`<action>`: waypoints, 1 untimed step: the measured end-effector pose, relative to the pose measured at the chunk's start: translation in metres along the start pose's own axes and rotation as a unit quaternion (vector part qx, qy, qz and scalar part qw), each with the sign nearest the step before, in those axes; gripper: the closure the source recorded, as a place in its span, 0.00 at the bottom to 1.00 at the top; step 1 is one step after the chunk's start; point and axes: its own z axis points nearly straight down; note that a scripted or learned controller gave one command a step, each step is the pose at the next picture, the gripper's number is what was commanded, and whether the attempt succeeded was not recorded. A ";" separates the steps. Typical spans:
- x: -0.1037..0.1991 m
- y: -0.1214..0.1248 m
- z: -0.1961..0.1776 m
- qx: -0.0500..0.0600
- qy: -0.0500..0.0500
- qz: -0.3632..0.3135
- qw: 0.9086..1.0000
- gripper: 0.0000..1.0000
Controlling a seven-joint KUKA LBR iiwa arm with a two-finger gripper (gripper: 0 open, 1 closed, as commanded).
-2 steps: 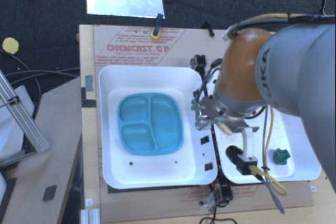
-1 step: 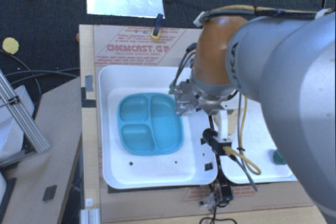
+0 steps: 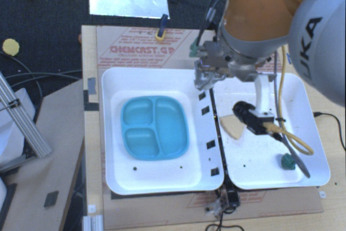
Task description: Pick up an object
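One tan wedge (image 3: 231,127) loose in right bin (image 3: 305,116)

Glossy blue plastic plate (image 3: 155,127); smooth white bins (image 3: 111,116).

Pale bench (image 3: 140,50) with red lettering, left white bin (image 3: 116,170) at nine o'clock, right white bin (image 3: 303,100) at three o'clock, inner rims touching.

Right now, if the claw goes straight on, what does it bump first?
The claw points down at the white middle rim, so probably that first. Depth is hard to judge, though.
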 end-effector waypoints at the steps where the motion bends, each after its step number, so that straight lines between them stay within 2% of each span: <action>1: 0.022 0.048 0.104 0.012 -0.004 0.001 1.000 1.00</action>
